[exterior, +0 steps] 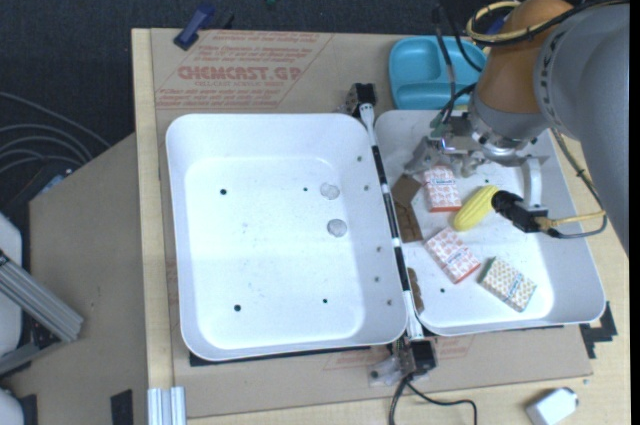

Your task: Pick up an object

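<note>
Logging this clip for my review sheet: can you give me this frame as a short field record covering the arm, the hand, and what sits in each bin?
arm: reaches in from the right, over the right bin
hand: low at the right bin's upper left area, above a small red-and-white packet
hand contents: nothing seen between the fingers
right bin: yellow corn-shaped object, three small patterned packets, a brown piece by the left wall
left bin: two small round greyish discs
outside bins: blue tray behind the right bin

We see the arm [560, 63] reaching in from three o'clock over the right bin [570, 283], where a yellow corn cob [476, 207] lies among three small patterned packets [441, 188]. The left bin [270, 233] sits at nine o'clock.
</note>
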Robot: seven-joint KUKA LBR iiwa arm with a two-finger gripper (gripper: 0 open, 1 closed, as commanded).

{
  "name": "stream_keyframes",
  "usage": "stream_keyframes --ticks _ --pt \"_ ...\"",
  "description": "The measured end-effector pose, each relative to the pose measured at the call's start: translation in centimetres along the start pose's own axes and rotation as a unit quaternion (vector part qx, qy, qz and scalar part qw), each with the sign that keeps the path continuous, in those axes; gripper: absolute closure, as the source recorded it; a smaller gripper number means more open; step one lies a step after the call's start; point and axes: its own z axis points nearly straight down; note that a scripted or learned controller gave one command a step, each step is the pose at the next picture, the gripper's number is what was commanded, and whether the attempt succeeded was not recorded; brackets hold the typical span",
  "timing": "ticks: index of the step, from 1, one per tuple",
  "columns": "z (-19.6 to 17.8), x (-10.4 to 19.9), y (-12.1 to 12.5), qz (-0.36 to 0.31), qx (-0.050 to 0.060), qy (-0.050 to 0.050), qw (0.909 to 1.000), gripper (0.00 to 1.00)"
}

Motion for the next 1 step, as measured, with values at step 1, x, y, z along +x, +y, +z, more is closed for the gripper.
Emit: stream_keyframes --ticks 1 --pt "0.5 -0.06 -7.68 0.0 0.002 0.001 1.0 0.0"
